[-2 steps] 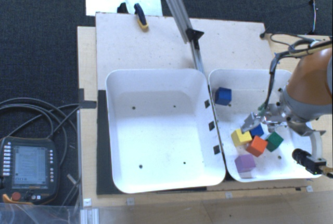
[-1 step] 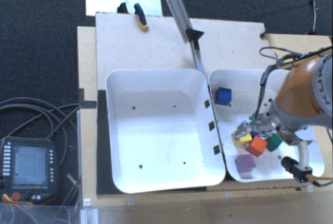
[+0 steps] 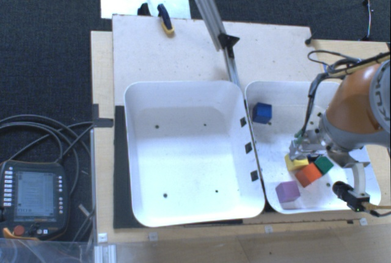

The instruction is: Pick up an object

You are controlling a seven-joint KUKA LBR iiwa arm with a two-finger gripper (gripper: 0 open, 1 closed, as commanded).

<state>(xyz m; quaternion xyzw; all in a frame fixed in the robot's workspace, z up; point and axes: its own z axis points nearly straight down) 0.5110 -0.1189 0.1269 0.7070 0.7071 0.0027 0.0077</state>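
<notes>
Overhead view of the pick stage. The gripper point(image 3: 300, 151) stood low in the right bin point(image 3: 278, 92), just above the yellow block point(image 3: 294, 163); whether it was open or closed could not be told. Beside the yellow block lay the orange block point(image 3: 308, 174) and green block point(image 3: 324, 165), with the purple block point(image 3: 287, 192) nearby and the blue block point(image 3: 262, 112) well apart. A clean pick likely required centring on one block, clear of its neighbours.

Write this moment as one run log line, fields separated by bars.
arm: over right bin | gripper: at yellow block | nearby: orange block, green block, purple block | apart: blue block
</notes>
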